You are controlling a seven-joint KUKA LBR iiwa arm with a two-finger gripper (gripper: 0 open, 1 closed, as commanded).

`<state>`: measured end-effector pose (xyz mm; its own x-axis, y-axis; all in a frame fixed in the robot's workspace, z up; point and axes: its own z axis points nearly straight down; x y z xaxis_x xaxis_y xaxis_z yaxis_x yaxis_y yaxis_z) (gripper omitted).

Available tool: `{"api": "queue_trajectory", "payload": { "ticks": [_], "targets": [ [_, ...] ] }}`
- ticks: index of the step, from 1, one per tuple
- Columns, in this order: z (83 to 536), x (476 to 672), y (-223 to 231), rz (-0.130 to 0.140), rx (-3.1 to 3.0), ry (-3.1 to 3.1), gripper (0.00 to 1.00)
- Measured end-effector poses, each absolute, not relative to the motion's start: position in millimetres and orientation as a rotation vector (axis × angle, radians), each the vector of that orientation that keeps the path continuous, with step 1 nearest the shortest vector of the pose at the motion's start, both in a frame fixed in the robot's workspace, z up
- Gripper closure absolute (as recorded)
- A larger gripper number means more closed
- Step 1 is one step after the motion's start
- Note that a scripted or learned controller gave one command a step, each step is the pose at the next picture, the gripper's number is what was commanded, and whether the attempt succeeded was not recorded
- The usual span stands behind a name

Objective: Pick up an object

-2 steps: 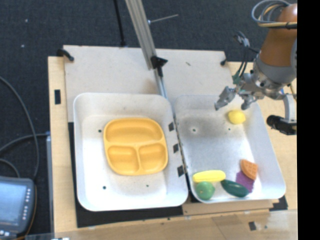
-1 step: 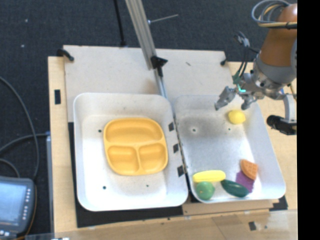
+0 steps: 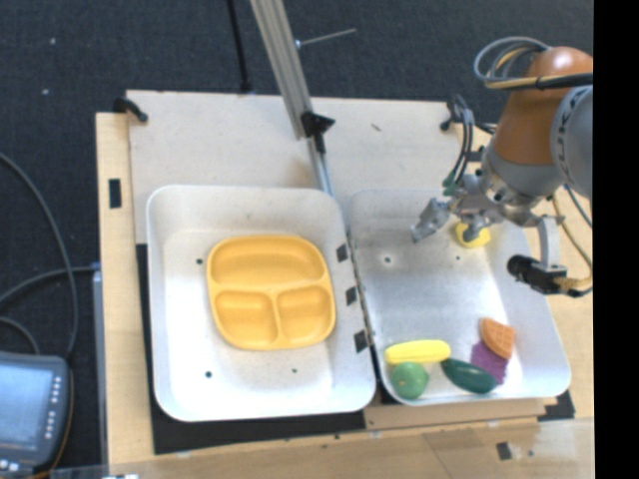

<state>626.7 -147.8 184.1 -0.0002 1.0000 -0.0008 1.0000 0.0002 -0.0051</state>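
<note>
While the arm leans in from the right, its end effector hangs over the far part of the right bin, and from where I stand I cannot tell whether it is released or clenched. Just beside it, partly tucked under the wrist, sits a small yellow object, which looks the likeliest target; its shape is too hidden to name.

To do this well, I would want the tool centred squarely above that yellow piece before it goes down, since it lies close to the bin's far right wall and an off-centre descent could nudge it against the rim.

Along the near edge of the same bin lie a yellow banana-like piece, a green round piece, a dark green piece, a purple piece and an orange piece, all well apart from the arm. The left bin carries a yellow divided plate.
</note>
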Motion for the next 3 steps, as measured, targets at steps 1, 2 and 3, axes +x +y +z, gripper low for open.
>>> {"api": "queue_trajectory", "payload": {
  "ticks": [1,2,3],
  "targets": [
    [121,627.0,-147,0.007,-2.222,-2.216,0.00],
    [100,626.9,-148,0.004,-2.226,-2.217,0.00],
    [113,628.2,-149,-0.002,-2.234,-2.215,1.00]
  ]
}}
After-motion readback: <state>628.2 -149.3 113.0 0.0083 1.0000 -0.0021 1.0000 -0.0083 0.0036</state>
